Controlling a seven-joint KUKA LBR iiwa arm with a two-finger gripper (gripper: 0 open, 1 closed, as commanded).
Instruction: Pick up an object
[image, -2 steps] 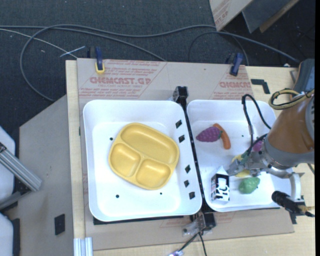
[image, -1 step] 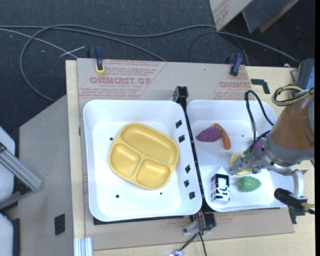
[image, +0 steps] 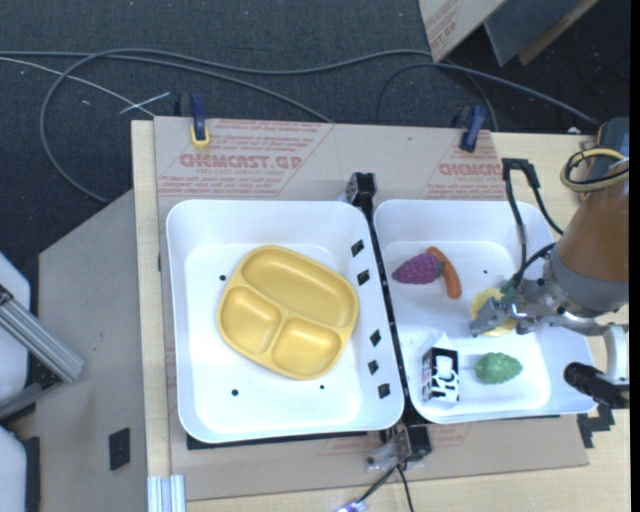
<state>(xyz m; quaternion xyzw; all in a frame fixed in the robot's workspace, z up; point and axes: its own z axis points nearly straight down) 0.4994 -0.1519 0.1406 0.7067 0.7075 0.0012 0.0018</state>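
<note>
Camera view, nearest edge first: a black-and-white carton (image: 441, 376) stands in the right bin (image: 470, 222) at its front left corner, with a green toy vegetable (image: 497, 367) just beside it on the right. Behind those, the gripper (image: 497, 317) hangs low over a yellow object (image: 489, 301), touching or nearly so; whether its fingers are open or closed I cannot tell. Farther back lie purple grapes (image: 418, 268) and an orange carrot (image: 447, 274), touching. The left bin (image: 200, 225) holds a yellow divided plate (image: 288, 311).
</note>
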